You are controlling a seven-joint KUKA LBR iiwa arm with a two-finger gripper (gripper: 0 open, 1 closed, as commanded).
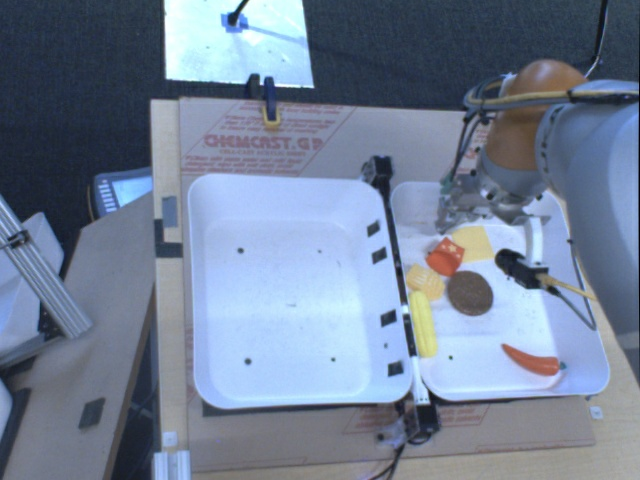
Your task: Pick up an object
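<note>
Camera view from above: the hand [455,208] hangs low over the far left part of the right bin [585,373], a shallow glossy white tray; whether it is apart or together cannot be told. Just nearer lie a flat yellow square [476,240] and a chunky orange-red block [445,258]. Nearer still are a bumpy yellow lump [424,281], a round brown disc [469,293], a long corn cob [424,326] against the left wall, and a tapered red pepper [530,359]. The left bin [290,288] sits alongside on printed cardboard [330,128].
</note>
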